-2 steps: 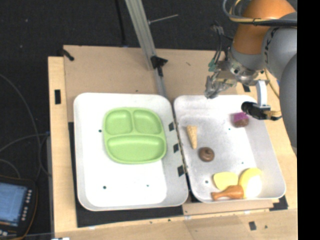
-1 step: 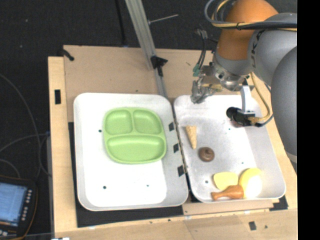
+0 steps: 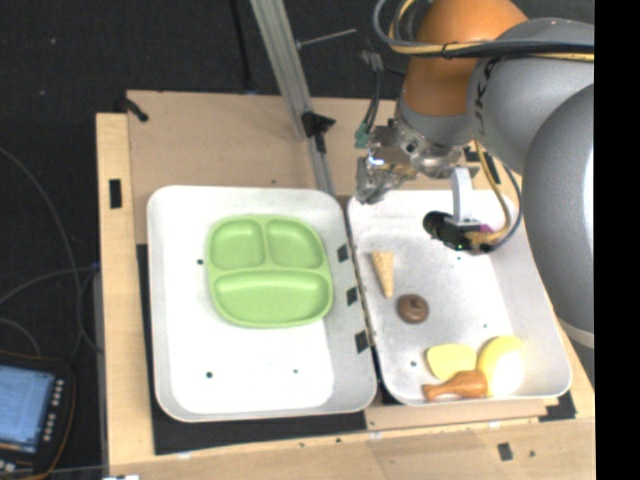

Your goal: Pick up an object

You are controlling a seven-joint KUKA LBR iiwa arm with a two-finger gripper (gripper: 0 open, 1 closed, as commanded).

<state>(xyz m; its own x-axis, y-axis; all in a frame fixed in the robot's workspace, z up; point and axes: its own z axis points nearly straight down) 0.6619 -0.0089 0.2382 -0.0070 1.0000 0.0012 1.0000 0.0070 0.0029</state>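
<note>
I see a pale wooden bench (image 3: 230, 148) over a dark floor (image 3: 60, 48). A metal pole (image 3: 285, 58) slants up behind it, and a lit screen (image 3: 25, 408) glows lower left.

Place: a robotics lab test cell.
Bench: bare plywood bench (image 3: 200, 138) bearing 2 white bins (image 3: 250, 388), below and left of the gripper (image 3: 372, 190).
Rigging: slanted metal pole (image 3: 285, 68) just left of the gripper.
Surroundings: dark floor, loose cables, a handheld control pendant (image 3: 30, 408) far lower left.

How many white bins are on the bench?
2. The left bin holds a green plate. The right bin holds small toys, and the arm covers part of it, so more could be hidden.
</note>
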